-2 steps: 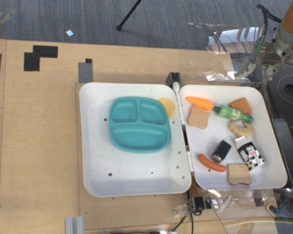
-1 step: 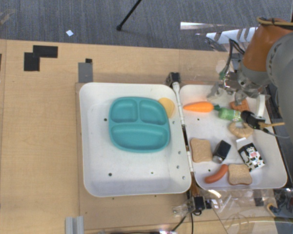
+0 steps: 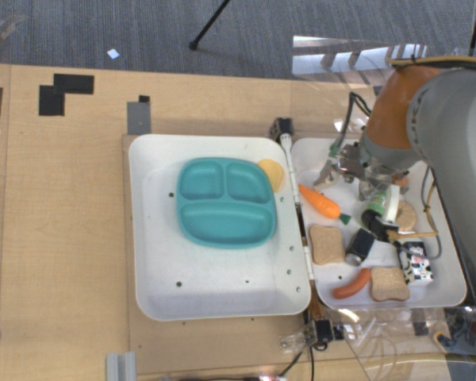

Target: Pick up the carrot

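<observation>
Camera view: nearest, in the right bin [image 3: 306, 157], a sausage [image 3: 351, 284] lies beside a bread slice [image 3: 389, 284]. Farther back the carrot [image 3: 320, 202] lies slantwise near the neighbouring bin. Just beyond it hangs the gripper [image 3: 339, 167]; whether it is apart or together cannot be told.

We read the bench [image 3: 63, 252] as pale wood, matt. Left bin [image 3: 155, 280] and right bin [image 3: 454, 290] look like white plastic, smooth with a slight sheen. Plate [image 3: 222, 201]: teal plastic, smooth, satin. Carrot [image 3: 319, 202]: smooth orange plastic look. Sausage [image 3: 353, 284]: glossy skin. Bread slices [image 3: 327, 244] look rough and porous to us. Arm [image 3: 452, 117]: smooth grey shell, glossy orange band [image 3: 393, 105]. Floor [image 3: 143, 22]: grey ribbed carpet.
</observation>
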Tool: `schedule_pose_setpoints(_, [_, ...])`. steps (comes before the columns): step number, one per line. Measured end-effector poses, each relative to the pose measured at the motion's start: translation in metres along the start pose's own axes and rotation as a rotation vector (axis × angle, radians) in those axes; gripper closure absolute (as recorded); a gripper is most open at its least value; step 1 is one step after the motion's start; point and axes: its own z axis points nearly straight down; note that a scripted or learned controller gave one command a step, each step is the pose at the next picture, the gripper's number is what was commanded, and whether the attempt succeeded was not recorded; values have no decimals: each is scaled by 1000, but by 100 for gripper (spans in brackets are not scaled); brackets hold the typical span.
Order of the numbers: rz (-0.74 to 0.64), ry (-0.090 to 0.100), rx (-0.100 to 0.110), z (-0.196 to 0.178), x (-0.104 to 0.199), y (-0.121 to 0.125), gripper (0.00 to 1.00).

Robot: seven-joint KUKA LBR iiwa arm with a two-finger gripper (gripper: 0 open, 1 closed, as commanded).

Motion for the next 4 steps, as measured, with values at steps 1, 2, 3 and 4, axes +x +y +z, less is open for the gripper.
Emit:
schedule_pose_setpoints(1, [231, 2, -1, -1, -10, -38, 0])
schedule_pose_setpoints(2, [491, 1, -2, -1, 2, -46, 0])
schedule_pose_setpoints(3, [932, 3, -3, -2, -4, -72, 0])
schedule_pose_setpoints(4, [1168, -1, 1, 0, 2, -36, 0])
